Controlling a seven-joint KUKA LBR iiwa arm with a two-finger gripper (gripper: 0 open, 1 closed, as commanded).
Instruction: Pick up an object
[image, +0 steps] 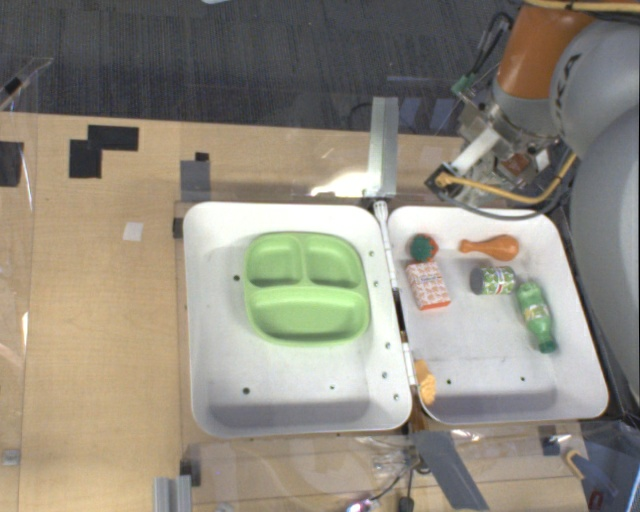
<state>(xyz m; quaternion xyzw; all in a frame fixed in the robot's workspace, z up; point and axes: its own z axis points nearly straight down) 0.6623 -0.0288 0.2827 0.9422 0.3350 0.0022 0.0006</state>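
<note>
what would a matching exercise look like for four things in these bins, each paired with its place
Things:
1. green divided tray
2. green bottle
3. orange drumstick toy
4. red patterned box

Places:
A. right bin, nearest its right wall
B. left bin, near its middle
C. right bin, close to the divider between the bins
D. right bin, toward the far wall, above the small green can

Pairs: 1-B, 2-A, 3-D, 4-C

A robotics lab: wooden bench (90, 330), two white bins (215, 400), grey-and-orange arm (560, 60), loose cables (500, 190).
</note>
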